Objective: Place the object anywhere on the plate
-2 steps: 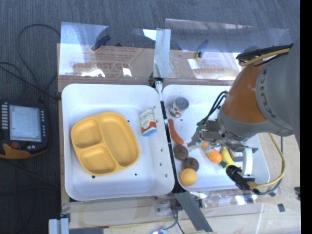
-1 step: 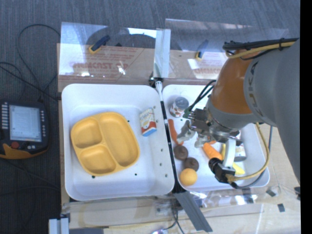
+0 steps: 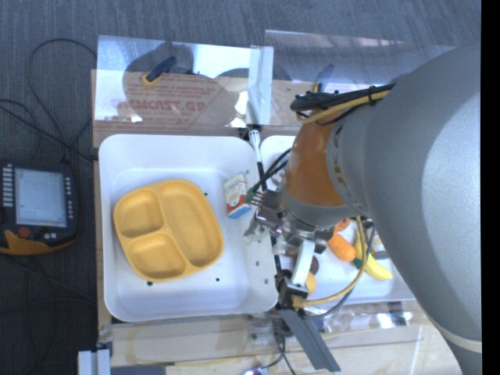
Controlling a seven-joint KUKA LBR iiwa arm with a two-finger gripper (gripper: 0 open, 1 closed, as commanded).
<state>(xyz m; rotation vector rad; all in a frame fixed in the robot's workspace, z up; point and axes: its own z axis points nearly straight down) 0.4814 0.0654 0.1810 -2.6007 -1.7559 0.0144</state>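
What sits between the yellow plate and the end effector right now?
In the camera view, a small carton lies on the left bin floor, right of the plate and left of the end effector; bare white floor otherwise.

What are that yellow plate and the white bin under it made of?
The plate looks like moulded plastic with a matte finish: even yellow, with rounded compartments. The bin seems to be smooth white plastic, slightly glossy, with soft rounded corners. I can't be certain of either.

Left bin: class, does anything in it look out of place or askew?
Yes. A small carton lies tilted against the left bin's right wall, off the yellow plate, which has nothing in its compartments. Nothing looks spilled or damaged.
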